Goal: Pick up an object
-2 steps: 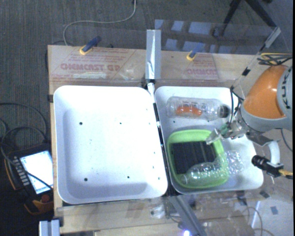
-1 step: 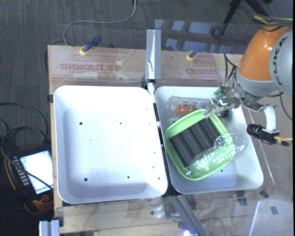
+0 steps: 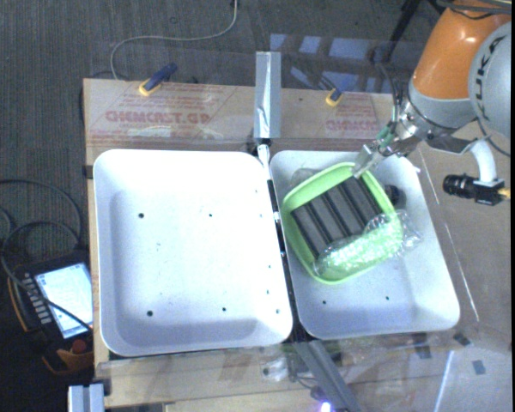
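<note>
A green tray pack of dark cylinders lies slantwise in the right bin. Crinkled clear wrap covers its near end. My gripper reaches down from the upper right and meets the pack's far rim. Its fingers are drawn together into one narrow tip, shut on that rim. A small black thing lies just behind the pack's right side, partly hidden by it.
The left bin is bare white, with a few small dark specks. A metal divider stands between the bins at the back. Cardboard with clamps lines the far edge. A device with cables lies on the floor at left.
</note>
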